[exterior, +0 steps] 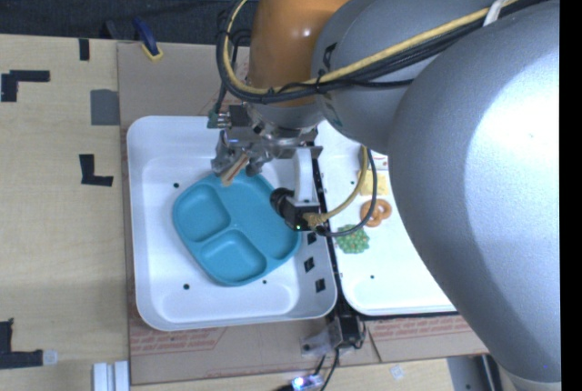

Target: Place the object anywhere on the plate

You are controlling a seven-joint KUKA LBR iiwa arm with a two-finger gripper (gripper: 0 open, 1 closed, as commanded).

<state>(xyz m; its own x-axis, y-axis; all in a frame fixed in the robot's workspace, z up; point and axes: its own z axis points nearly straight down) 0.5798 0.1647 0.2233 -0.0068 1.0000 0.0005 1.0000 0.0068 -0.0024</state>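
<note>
A blue plate (pixel 232 230) with three compartments lies tilted in the left white bin (pixel 155 225). My gripper (pixel 238 164) hangs over the plate's far edge, under the orange wrist band. A small tan stick-like object (pixel 239 167) shows between its dark fingers, just above the plate's upper compartment, and the gripper is shut on it. The arm hides the far right part of the bin.
In the right bin (pixel 400 289) lie a green leafy toy (pixel 353 240), an orange ring-shaped piece (pixel 376 213) and a yellow item (pixel 368 180) partly behind a cable. The big grey arm covers most of the right side. Cardboard surrounds the bins.
</note>
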